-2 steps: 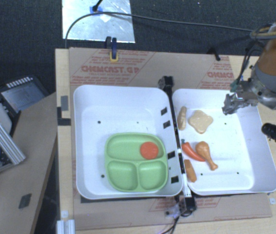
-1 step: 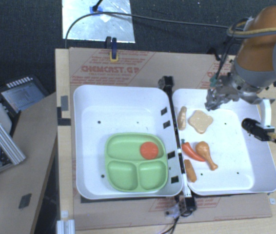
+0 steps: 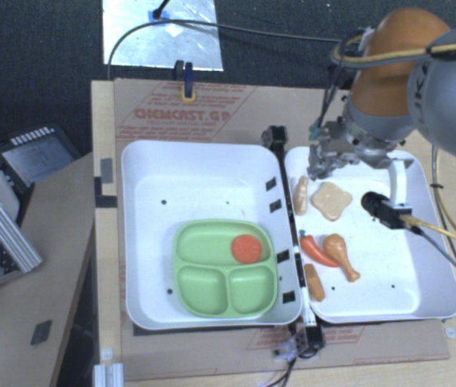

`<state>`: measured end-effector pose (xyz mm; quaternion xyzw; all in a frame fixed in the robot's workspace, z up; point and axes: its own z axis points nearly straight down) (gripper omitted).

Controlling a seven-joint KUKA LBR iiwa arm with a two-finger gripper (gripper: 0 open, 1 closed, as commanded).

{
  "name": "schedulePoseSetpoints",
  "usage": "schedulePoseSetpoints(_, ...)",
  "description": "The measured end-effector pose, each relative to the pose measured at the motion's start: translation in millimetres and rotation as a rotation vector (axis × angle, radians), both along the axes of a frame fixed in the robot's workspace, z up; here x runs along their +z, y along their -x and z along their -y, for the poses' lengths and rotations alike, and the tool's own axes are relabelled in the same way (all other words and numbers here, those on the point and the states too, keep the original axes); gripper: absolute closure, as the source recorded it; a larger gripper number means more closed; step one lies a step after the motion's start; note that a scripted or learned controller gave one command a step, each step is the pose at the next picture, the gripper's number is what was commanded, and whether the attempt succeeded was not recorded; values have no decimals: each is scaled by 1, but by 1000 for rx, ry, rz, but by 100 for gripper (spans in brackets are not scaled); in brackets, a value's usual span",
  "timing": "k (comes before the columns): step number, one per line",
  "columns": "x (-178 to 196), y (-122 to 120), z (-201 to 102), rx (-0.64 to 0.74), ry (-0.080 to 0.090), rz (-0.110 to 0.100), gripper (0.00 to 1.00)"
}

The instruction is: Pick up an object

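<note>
Poised low over the far left corner of the right bin [image 3: 389,276] with the gripper [image 3: 322,166].

Reaching in from the right on the grey arm [image 3: 449,95]; cannot tell jaws clenched from jaws released. Just on the near side of the gripper, flat on the bin floor, a bread slice [image 3: 330,201]. Left of that, against the bin's left wall, a pale roll [image 3: 300,194]. Nearer still, a red pepper [image 3: 317,249] with a drumstick [image 3: 342,255] just beside it on the right. Nearest of all, along the same left wall, a brown sausage [image 3: 314,281]. In the left bin [image 3: 180,180], toward its near side, a green divided plate [image 3: 178,258] with an orange-red ball [image 3: 246,249] at the right of its far compartment, well apart from the gripper.
</note>
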<state>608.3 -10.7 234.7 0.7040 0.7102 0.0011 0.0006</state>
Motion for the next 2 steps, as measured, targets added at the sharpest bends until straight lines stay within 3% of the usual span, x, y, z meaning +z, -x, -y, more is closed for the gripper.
schedulePoseSetpoints(2,-20,-15,-101,1,-1,-1,100)
